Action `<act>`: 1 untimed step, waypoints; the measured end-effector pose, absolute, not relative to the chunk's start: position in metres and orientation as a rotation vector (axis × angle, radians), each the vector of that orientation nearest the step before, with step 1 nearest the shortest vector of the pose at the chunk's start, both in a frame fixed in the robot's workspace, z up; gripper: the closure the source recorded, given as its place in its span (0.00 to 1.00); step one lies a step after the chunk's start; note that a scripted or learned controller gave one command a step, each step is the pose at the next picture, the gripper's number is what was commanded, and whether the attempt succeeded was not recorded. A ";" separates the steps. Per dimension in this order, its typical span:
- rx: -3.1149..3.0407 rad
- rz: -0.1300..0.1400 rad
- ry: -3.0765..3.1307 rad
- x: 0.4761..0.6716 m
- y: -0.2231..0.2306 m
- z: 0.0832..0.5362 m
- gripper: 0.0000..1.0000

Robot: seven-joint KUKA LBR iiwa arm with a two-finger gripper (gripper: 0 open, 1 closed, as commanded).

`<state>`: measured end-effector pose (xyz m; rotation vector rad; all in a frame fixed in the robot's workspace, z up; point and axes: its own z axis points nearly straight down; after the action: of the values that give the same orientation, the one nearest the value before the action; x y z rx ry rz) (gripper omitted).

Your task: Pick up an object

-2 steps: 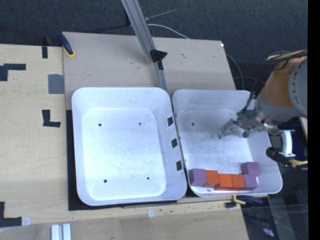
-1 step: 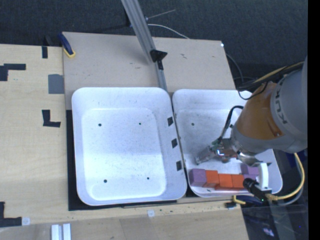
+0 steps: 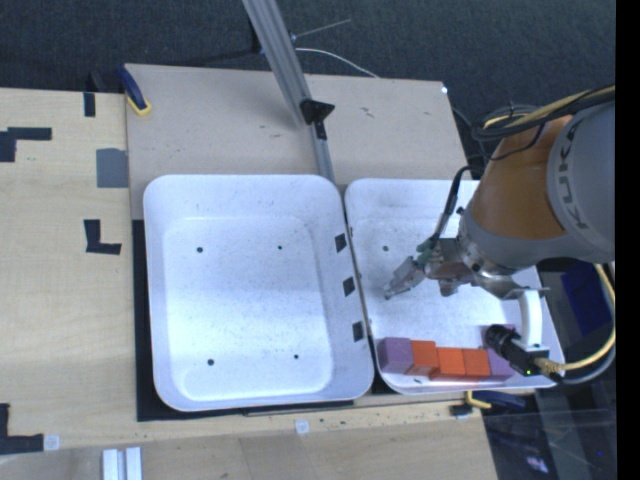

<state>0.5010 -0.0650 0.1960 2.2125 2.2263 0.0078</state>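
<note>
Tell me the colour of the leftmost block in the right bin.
Purple block, clear in the camera view.

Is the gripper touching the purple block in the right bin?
Apart. In the camera view the gripper is well above the purple block, with bare floor of the right bin between them.

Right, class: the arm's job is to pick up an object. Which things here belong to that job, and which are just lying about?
Belong to the job:
gripper
purple block
orange blocks
right bin

Just lying about:
left bin
metal pole
blue-and-yellow clamp
</note>
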 end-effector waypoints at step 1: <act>2.220 0.001 2.216 0.517 -0.109 0.239 0.00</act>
<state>0.5174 -0.1093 0.2391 2.2198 2.2162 0.0012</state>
